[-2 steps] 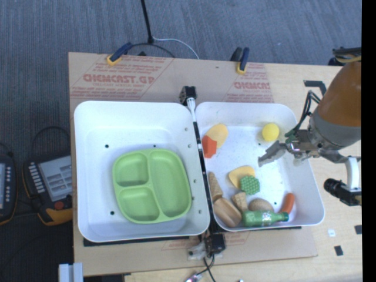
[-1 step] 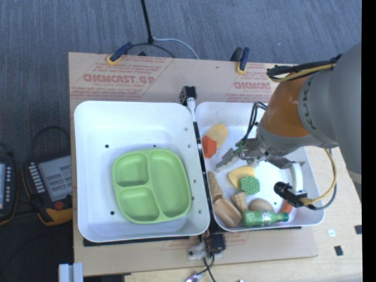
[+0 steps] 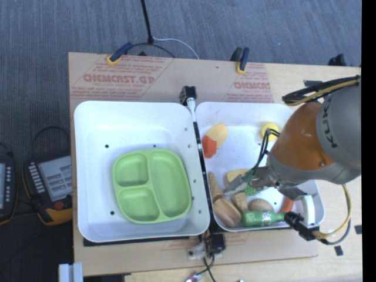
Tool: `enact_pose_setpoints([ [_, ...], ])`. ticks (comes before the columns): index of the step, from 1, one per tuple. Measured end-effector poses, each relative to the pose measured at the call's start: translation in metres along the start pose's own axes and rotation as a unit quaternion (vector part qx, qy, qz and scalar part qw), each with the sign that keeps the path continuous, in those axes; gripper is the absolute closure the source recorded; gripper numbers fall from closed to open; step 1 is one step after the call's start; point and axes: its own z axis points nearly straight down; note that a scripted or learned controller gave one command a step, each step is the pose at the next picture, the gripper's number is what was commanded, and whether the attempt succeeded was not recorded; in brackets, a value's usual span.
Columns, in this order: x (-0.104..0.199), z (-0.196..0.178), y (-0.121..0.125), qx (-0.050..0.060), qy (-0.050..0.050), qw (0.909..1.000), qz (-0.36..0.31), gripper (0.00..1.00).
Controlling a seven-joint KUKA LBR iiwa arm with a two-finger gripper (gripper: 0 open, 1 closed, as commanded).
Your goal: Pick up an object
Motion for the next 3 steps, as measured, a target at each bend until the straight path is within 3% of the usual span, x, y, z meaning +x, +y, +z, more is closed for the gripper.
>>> enact_pose_setpoints([
  [1, -0.001, -0.012, 0.002, -0.002, -0.001, 1.0, 0.001, 1.0],
  [2, 0.048, -0.094, 0.001, 0.011, 0.002, 0.9809, 0.194, 1.0],
  [3, 0.069, -0.106, 0.026, 0.011, 0.001, 0.9564, 0.292, 1.0],
])
